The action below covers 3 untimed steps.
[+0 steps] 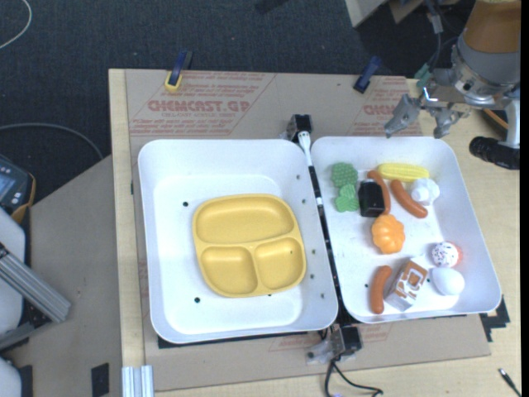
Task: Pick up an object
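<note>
above the right bin's (pixel 471 190) far rim, pincer (pixel 423 119) spread apart, clear of the corn (pixel 402 171)

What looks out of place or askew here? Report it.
Nothing stands out. The yellow divided plate lies flat in the left bin, a little askew to its walls. The toy foods lie loose inside the right bin, none spilled. The gripper hangs open above that bin's far rim, holding nothing.

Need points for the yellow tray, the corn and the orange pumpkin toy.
yellow tray (pixel 248 218): camera view, on the large top compartment's floor.
corn (pixel 402 171): camera view, on the middle of the cob.
orange pumpkin toy (pixel 388 234): camera view, on its rounded top.
</note>
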Tool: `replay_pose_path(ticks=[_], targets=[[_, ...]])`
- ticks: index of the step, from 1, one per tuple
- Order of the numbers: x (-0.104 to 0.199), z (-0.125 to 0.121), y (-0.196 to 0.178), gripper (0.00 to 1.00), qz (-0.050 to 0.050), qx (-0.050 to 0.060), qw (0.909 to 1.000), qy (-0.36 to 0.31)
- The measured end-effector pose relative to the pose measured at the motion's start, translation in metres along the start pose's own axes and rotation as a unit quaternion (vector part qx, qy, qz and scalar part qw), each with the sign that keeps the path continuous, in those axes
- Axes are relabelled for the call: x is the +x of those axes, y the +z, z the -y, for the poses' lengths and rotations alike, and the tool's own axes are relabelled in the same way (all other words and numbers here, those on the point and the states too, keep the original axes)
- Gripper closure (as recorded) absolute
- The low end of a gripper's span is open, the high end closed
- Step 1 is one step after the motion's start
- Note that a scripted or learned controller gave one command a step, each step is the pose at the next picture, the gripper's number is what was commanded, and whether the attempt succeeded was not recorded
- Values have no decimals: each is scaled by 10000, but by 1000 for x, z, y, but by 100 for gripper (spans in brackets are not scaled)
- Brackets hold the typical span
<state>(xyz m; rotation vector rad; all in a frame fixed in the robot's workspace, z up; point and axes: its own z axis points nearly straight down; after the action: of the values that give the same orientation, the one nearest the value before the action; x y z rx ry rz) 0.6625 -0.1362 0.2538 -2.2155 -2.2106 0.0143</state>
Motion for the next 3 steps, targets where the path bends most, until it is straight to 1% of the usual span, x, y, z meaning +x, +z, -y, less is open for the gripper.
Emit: replay_pose_path(ticks=[1, 3], targets=[[0, -2, -9, 0, 10, -73, 10000, -11], [15, 2, 86, 0, 4, -44, 10000, -13]])
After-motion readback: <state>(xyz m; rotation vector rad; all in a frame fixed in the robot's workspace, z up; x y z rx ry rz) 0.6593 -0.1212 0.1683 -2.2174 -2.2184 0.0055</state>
